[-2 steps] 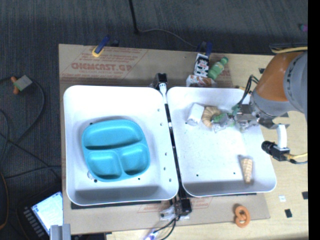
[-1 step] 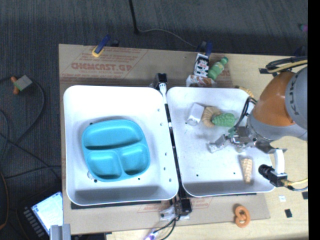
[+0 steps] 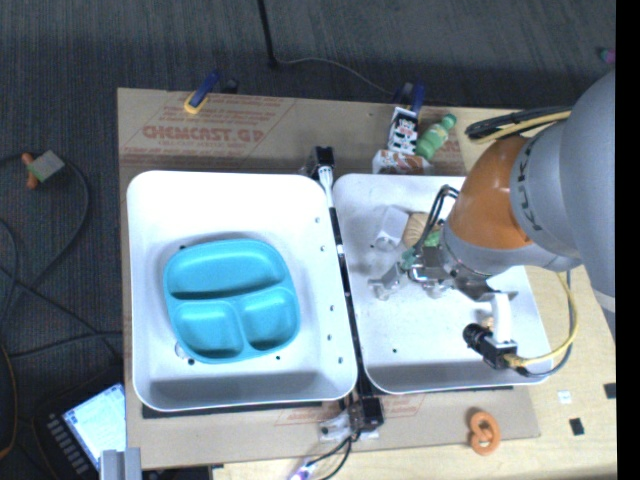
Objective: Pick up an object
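Observation:
My gripper (image 3: 402,271) is low over the left half of the right bin (image 3: 440,363), at the end of the grey arm with its orange band (image 3: 492,208). Just beyond it lie a small pale grey object (image 3: 385,239) and a tan object (image 3: 414,226), partly hidden by the wrist and its cable. No object can be made out in the gripper. A blue divided tray (image 3: 232,299) lies in the middle of the left bin (image 3: 160,198).
A green-capped bottle (image 3: 434,138) and a small carton (image 3: 401,140) stand on the bench behind the right bin. Blue clamps (image 3: 203,90) hold the board's back edge. An orange ring (image 3: 484,429) lies on the bench in front of the right bin.

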